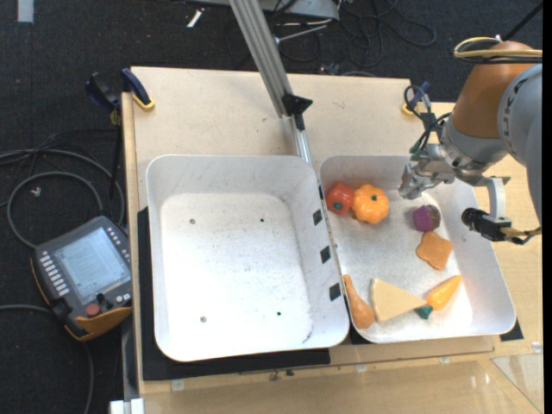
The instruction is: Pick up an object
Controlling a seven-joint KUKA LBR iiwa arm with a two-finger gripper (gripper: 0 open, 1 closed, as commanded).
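Right bin [483,257], contents crowded: a descent by the gripper [412,188] risks landing between items and closing on nothing (cause: the small pumpkin [372,204] and purple piece [424,218] sit either side of its line). Nothing is held; whether the gripper is spread or closed cannot be told. The purple piece lies just beside and below the gripper tip, the pumpkin near on the other side.

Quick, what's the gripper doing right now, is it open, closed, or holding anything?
Gripper: cannot be told whether open or closed. It hangs over the right bin, near the purple object; nothing is seen held.
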